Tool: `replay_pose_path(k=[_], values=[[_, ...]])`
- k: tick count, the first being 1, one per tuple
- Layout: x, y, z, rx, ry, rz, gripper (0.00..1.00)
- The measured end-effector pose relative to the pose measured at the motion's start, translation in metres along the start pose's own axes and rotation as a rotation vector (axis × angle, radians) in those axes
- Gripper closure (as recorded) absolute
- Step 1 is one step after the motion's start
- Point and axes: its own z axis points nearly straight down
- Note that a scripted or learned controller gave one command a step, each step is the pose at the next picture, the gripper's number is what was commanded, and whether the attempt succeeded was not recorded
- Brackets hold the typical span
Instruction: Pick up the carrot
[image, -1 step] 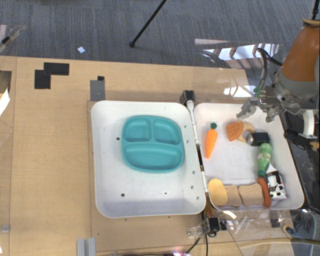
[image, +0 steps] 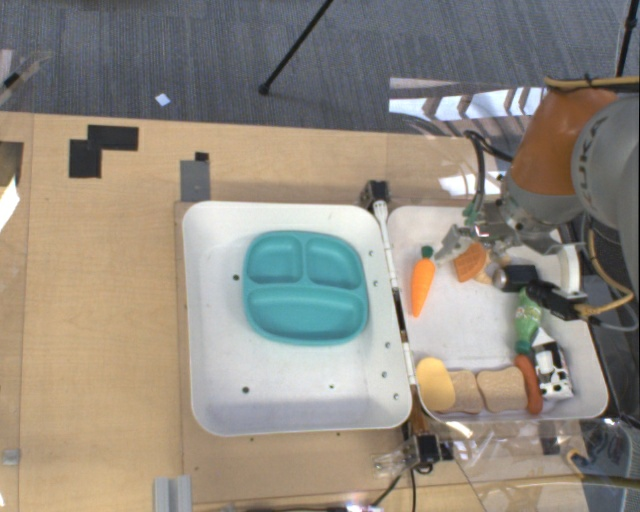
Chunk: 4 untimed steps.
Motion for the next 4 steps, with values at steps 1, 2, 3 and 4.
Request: replay_pose_path(k=[1, 2, 3, 4], values=[[0.011, 0.011, 0.056, -0.01, -0.001, 0.135, 0.0], [-0.029, -0.034, 0.055, -0.004, -0.003, 0.101, 0.0], [0.035, -0.096, 0.054, -0.014, -0.002, -0.003, 0.0], [0.036, -0.137, 0.054, -0.021, -0.005, -0.011, 0.0]])
